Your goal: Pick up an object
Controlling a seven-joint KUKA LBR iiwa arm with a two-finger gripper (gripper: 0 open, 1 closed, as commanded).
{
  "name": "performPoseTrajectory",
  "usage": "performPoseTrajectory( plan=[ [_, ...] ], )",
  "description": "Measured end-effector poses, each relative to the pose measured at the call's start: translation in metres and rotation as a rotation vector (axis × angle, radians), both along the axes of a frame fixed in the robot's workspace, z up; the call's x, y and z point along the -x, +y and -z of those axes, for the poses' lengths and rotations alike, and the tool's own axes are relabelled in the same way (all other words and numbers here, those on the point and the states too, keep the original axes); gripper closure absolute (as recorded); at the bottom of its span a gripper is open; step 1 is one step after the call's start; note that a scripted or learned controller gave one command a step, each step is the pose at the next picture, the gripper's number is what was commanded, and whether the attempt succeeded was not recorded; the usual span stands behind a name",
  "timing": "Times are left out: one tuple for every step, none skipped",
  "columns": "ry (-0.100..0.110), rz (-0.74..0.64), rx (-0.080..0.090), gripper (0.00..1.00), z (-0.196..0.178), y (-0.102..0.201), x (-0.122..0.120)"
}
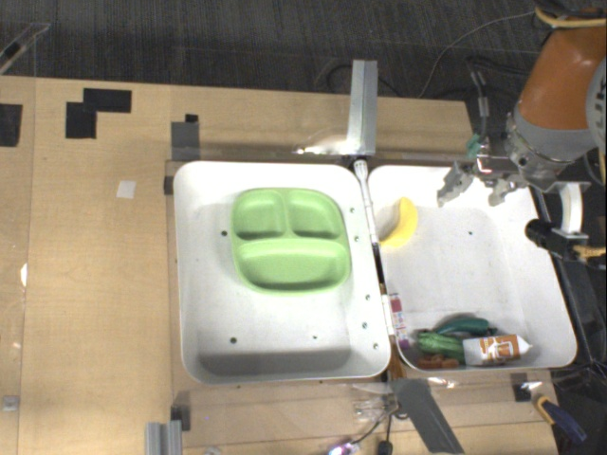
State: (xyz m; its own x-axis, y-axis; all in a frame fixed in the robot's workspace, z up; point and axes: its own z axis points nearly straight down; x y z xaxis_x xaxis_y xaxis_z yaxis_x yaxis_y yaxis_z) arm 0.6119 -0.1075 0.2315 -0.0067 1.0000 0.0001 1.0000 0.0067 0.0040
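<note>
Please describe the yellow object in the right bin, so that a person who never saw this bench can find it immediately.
Look at the right bin of the two white bins. Near its far left corner, close to the divider between the bins, lies a small curved banana. It is the only yellow thing there and lies alone, while the other items, a green object and a white and orange bottle, are heaped at the near edge.

Single fixed camera above the bench, angled down, both white bins framed, apparently mid-distance
</note>
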Motion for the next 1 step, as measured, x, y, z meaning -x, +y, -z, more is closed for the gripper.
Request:
performPoseTrajectory(
  plan=[
    [-0.002, 0.012, 0.0, 0.0, 0.1408, 0.0245, -0.0134]
  ],
)
